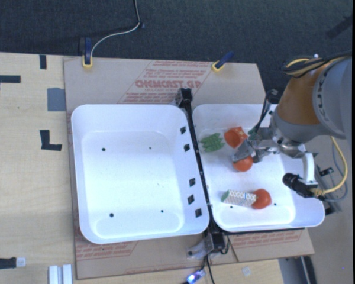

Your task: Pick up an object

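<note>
1. Overhead, two shallow white bins sit side by side on a cardboard sheet [160,81] laid over the desk [23,176]; the left bin [83,123] and the right bin [310,218] meet along a black divider, so anything lifted from one could be carried straight across to the other.
2. All the loose things lie in the right bin: a green piece [212,141], an upper red ball [234,136], a lower red ball [243,164], a speckled block [239,197] and a red ball touching its right end [261,199].
3. The grey arm with its orange band [302,102] reaches in from the right, bringing the gripper [247,154] low between the two upper balls.
4. The fingers rest just above the lower red ball, seemingly touching it; whether they are released or clenched cannot be told at this angle.
5. Judged from this placement, the lower red ball is the likely target, not yet lifted.
</note>
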`<state>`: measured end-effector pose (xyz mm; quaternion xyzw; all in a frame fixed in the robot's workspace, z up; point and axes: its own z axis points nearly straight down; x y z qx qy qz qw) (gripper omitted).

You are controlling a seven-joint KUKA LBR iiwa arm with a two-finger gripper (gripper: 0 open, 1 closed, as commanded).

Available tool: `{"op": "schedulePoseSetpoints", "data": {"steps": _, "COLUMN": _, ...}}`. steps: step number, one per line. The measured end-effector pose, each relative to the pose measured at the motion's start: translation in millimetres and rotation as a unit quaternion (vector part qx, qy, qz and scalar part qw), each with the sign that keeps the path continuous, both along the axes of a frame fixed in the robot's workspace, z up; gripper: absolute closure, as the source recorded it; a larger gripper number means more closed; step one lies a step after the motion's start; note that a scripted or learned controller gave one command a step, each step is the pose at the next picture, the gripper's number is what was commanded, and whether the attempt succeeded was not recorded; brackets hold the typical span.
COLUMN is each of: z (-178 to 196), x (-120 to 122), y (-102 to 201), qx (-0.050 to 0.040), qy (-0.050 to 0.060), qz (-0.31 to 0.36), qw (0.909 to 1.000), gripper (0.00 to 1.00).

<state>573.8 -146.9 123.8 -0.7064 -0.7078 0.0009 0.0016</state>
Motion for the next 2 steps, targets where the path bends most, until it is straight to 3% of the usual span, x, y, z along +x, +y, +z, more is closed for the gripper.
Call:
{"op": "schedulePoseSetpoints", "data": {"steps": 1, "z": 8, "x": -19, "y": 54, "qx": 0.0004, "qy": 0.000, "qz": 0.001, "qw": 1.0000, "gripper": 1.00}}
{"op": "schedulePoseSetpoints", "data": {"steps": 2, "z": 67, "x": 9, "y": 133, "qx": -0.0013, "qy": -0.005, "qz": 0.003, "qw": 1.0000, "gripper": 1.00}}
